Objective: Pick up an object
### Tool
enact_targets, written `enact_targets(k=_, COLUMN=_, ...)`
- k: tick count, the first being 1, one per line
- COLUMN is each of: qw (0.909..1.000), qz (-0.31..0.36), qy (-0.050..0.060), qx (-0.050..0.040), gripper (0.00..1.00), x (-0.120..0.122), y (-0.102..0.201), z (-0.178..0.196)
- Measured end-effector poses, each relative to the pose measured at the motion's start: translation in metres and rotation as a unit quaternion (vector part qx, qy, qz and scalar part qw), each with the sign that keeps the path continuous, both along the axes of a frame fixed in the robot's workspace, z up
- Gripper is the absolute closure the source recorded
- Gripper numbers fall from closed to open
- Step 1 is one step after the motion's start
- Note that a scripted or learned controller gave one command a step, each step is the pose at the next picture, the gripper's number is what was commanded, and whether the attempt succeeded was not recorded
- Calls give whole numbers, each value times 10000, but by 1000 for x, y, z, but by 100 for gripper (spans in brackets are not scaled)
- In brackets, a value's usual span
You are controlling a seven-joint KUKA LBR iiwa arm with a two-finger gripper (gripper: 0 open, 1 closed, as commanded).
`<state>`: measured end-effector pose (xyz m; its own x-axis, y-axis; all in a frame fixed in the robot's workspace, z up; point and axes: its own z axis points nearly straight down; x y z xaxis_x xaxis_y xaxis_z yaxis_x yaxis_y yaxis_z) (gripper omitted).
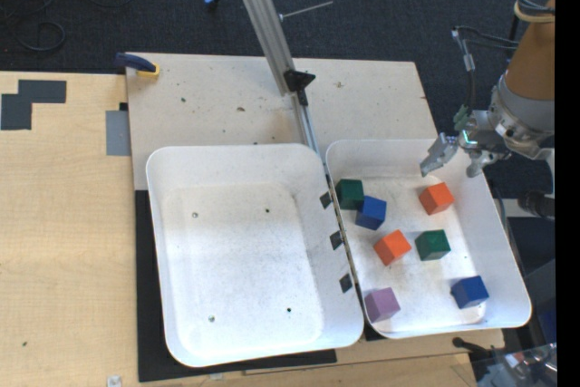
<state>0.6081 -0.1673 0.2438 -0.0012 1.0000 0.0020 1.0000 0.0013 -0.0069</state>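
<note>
Orange cube (436, 198) just below the jaws, jaws spread with nothing between them, blue cube (371, 212) further left, no readable writing or labels anywhere.

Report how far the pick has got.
Nothing looks picked yet: the orange cube, blue cube and the other blocks all lie on the floor of the right bin. In hand: the gripper hangs open over that bin's far edge, nothing between its fingers. Left: descend on a block, close, lift.
</note>
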Motion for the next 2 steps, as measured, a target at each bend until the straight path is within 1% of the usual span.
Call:
enact_targets(k=1, qw=10000, qz=7, qy=-19, qx=-6, gripper=0, x=1, y=0, z=2)
enact_targets(k=2, qw=10000, qz=-9, qy=6, qx=-3, gripper=0, x=-7, y=-6, z=-48)
